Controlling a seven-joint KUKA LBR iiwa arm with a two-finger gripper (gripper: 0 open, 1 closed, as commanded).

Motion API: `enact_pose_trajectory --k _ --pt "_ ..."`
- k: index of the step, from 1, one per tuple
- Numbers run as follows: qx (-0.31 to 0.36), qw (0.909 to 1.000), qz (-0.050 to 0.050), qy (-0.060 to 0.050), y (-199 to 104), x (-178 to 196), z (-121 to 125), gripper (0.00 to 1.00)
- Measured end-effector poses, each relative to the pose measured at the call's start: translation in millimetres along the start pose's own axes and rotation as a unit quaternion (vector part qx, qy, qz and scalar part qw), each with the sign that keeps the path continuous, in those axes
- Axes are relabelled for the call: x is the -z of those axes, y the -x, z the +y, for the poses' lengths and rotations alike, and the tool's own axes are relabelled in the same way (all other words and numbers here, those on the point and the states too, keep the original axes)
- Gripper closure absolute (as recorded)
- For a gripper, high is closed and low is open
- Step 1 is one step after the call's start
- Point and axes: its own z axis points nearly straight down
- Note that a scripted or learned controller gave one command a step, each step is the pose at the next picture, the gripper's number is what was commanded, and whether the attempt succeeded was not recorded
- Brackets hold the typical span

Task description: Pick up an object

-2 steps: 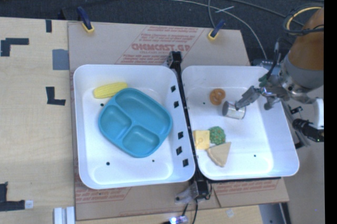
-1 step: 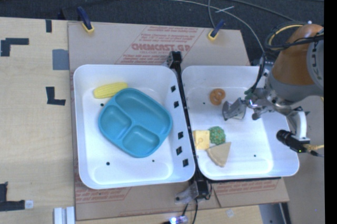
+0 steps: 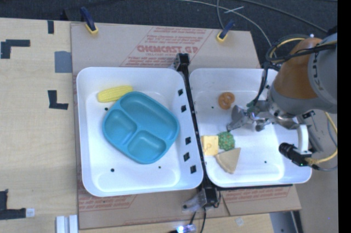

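Camera view, tan wedge (image 3: pixel 229 160) nearest in the right bin (image 3: pixel 274 171), then yellow square (image 3: pixel 209 145) beside green lump (image 3: pixel 226 141), gripper (image 3: pixel 237 118) just above – fingers spread, holding nothing – orange ball (image 3: pixel 226 99) beyond, blue tray (image 3: pixel 141 126) and corn (image 3: pixel 114 94) in the left bin (image 3: pixel 88 133)
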Motion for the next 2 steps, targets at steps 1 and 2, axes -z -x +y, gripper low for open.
enact_pose_trajectory --k 1,2 --pt "-0.001 1.0000 -0.001 0.004 0 -24 1 0.00" --pt "0.000 1.0000 -0.002 0.005 0 -13 2 1.00"
